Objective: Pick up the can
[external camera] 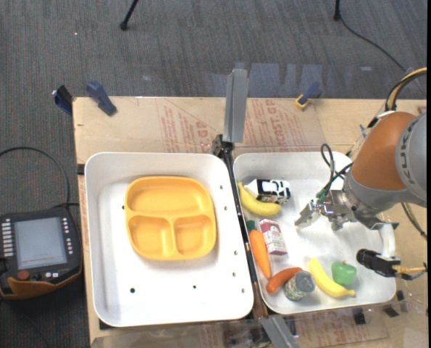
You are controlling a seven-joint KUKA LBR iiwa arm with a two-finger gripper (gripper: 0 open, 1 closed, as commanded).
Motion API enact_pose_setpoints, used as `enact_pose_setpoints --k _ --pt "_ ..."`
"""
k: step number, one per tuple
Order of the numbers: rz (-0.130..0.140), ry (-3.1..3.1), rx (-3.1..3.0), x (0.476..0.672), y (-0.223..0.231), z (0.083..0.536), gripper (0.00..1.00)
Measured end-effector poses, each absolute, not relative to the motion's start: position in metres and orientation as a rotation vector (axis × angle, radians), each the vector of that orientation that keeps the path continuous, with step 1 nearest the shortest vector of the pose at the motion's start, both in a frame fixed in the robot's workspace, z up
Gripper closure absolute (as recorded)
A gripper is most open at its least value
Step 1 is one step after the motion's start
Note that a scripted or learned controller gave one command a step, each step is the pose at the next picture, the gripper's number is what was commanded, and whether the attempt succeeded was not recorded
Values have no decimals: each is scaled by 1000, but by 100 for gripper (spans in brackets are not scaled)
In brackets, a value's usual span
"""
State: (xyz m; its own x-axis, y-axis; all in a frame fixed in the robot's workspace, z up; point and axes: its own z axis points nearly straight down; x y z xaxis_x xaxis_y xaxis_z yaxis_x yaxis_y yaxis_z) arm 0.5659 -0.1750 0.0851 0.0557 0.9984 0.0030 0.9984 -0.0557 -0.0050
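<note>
Grey carpet lies all round the wooden counter [164,125], which bears the right bin [313,159] and, touching its left wall, the left bin [106,296]. From beyond the right bin's right wall the arm [389,158] reaches in over the bin's middle. A yellow divided plate [172,216] sits well to the left of the right bin, and a teach pendant [35,246] lies on the floor farther left again. Within the right bin, a carrot [259,252] lies along the left wall, one banana [258,203] lies in the far left corner and another banana [329,280] near the front wall. The gripper [309,214] hangs over the bin's centre, its fingers [300,222] apparently spread, with nothing between them. The can [300,286] stands upright near the right bin's front wall, well apart from the gripper, seemingly touching a second carrot [282,279] on its left and just beside the front banana. It looks small, stiff and light, with smooth, probably slippery sides; the best hold seems to be across its round body from above, squeezing squarely so it does not squirt out, though the crowding neighbours leave little room.
</note>
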Motion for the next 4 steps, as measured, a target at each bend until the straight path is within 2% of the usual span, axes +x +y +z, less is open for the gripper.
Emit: enact_pose_setpoints --k 1,2,3,4 --pt "2 -2155 -2279 566 -175 85 0" --pt "5 -1861 -2526 557 -199 172 0" --pt "6 -1973 -2436 555 -108 87 0" --pt "4 -2018 -2402 625 -193 85 0"
